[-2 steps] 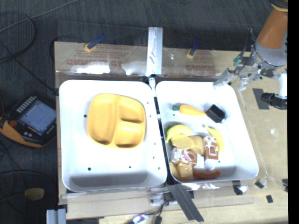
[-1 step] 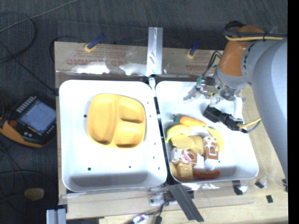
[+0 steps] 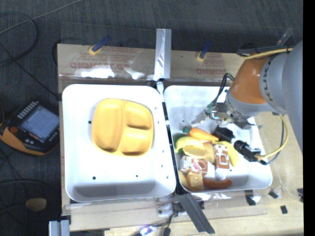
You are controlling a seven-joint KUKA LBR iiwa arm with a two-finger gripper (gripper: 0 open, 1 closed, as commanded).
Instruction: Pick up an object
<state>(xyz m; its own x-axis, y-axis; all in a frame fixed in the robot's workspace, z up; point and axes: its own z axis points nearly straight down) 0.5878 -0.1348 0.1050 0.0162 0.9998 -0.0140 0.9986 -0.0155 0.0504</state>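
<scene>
We see the gripper low in the right bin, just above and right of an orange carrot that heads a heap of toy food along the bin's lower half; whether the jaws are released or clenched we cannot tell, as dark cabling and the wrist blur them. The heap is glossy plastic: a yellow banana-like piece, printed packets, a brown sausage shape, much overlapping. In the left bin lies a smooth yellow divided tray.
</scene>
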